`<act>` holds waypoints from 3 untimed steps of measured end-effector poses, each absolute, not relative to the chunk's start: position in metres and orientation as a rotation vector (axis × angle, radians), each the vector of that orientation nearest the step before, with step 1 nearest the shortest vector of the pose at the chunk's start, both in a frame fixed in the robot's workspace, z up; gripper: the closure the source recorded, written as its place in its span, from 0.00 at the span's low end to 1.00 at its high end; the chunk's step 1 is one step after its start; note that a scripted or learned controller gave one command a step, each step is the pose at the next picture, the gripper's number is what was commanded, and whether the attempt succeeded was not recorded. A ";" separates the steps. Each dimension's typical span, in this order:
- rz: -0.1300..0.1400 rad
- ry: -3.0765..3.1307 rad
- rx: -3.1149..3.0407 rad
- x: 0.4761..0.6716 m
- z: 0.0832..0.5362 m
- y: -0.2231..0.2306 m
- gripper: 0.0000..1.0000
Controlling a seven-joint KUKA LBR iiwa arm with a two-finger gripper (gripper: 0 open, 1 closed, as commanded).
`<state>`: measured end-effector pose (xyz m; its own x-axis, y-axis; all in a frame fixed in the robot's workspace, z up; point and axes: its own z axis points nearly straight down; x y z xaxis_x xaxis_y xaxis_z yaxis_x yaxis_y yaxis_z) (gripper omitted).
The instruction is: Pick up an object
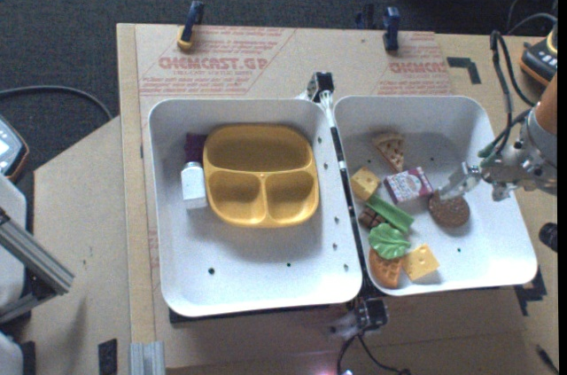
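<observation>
So the arm's reaching in from the right with the gripper (462,183) hanging over the right bin (505,245), just above and to the right of a brown cookie (449,211). Honestly can't tell if the jaws are open or closed, they're a pale smear against the white bin.

That cookie looks like the target to me. It's lying flat, so I'd come straight down and catch it by the edges. A pink carton (407,185) sits just to its left, so drop in from the open right side so nothing gets shoved.

The rest of the toy food is bunched by the divider: cheese wedge (423,261), a cheese cube (364,183), something green (389,238) piled on an orange bit I can't identify. The left bin (177,267) has a yellow divided plate (260,175), a small white bottle (193,186), and something purple half hidden behind it.
</observation>
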<state>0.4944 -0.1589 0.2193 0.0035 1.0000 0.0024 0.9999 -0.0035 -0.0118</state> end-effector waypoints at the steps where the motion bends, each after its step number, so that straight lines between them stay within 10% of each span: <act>1: 0.000 -2.222 -2.222 0.497 0.225 -0.159 0.00; 3: 0.004 -2.216 -2.218 0.494 0.117 -0.160 0.00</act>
